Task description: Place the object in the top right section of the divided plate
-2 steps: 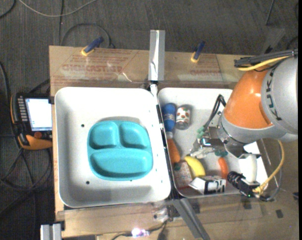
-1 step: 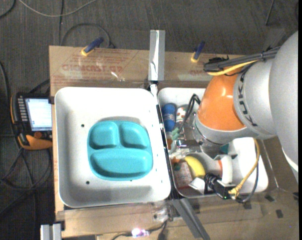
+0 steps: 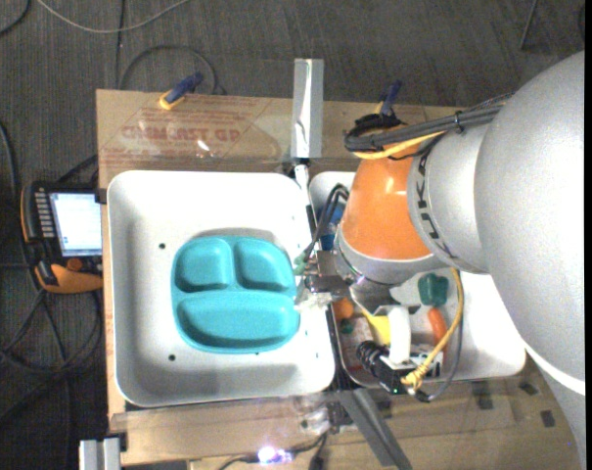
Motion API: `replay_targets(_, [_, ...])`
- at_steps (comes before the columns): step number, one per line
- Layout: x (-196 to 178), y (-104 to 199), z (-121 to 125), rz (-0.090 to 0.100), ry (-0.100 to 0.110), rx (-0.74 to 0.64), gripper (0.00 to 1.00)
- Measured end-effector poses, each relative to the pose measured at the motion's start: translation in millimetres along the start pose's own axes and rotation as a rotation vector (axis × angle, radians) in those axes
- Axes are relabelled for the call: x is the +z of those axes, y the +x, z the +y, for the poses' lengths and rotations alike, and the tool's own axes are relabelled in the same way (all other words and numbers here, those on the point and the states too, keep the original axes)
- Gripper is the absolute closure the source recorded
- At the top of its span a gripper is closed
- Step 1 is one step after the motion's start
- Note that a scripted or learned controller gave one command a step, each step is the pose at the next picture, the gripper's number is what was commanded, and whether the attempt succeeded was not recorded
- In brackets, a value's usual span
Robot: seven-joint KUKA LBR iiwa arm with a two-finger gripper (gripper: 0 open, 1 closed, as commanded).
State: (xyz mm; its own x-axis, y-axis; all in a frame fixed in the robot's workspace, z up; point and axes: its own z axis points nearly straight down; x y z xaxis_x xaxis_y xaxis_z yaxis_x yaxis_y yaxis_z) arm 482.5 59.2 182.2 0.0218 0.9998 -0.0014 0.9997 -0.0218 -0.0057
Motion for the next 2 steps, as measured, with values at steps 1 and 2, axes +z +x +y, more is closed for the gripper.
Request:
replay_targets(1, [88, 48, 6, 0.006, -0.022, -0.066, 1.0])
replay_targets(2, [-1, -5, 59, -0.004, -0.002, 0.179, 1.0])
